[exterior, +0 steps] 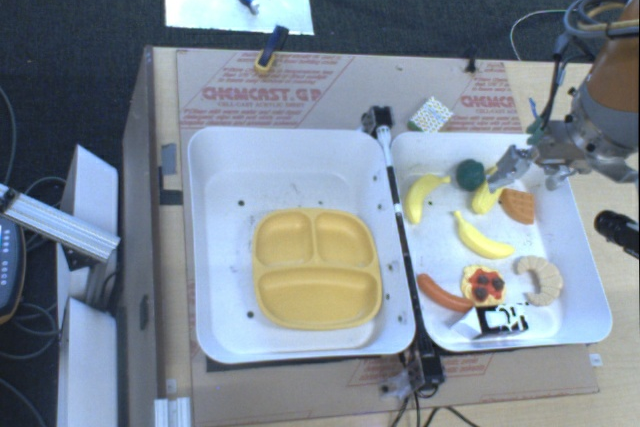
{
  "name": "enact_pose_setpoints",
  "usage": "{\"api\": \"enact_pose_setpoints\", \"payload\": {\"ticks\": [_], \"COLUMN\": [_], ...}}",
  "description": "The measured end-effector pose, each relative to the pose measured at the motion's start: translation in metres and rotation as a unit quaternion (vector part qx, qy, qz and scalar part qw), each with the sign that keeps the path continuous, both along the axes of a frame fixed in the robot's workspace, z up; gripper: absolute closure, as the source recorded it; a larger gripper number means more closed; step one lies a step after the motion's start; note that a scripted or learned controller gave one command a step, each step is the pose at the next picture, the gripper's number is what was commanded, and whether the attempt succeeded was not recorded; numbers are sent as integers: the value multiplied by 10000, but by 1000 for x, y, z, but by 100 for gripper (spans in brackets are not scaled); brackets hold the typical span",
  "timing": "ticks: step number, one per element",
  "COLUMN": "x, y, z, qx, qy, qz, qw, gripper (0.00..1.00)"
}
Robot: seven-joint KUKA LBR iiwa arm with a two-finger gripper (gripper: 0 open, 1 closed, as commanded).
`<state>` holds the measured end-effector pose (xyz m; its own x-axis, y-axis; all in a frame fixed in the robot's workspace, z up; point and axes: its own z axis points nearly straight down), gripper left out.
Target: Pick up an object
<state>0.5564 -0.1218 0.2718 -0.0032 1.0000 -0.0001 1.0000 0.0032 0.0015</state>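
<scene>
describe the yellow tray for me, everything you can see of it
The yellow tray is a rounded rectangular divided plate, matte like plastic, with three compartments: two small ones on its far side and one wide one on its near side, split by raised ridges. It lies flat, face up, on the floor of the left bin, slightly toward the near right part. Nothing lies in its compartments, and it touches only the bin floor.

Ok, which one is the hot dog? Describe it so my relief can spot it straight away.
Look in the right-hand white bin, the one crowded with toy food, not the bin holding the yellow divided plate. Go to its near-left part, close to the wall between the bins: the hot dog lies there at a slant, just left of the small pizza piece. It is the only long reddish-orange piece; the bananas are yellow.
</scene>
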Motion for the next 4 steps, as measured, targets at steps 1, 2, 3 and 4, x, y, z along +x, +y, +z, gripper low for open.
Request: {"api": "enact_pose_setpoints", "payload": {"ticks": [1,2,3,4], "x": [66,14,15,43], "y": [4,-26,-26,55], "z": [-118,-188,-177,-86], "qx": [2,0,0,6], "qy": [16,4,-10,-17], "qz": [5,-11,-6,9], "qw": [10000,10000,10000,10000], "gripper": [0,0,100,100]}}
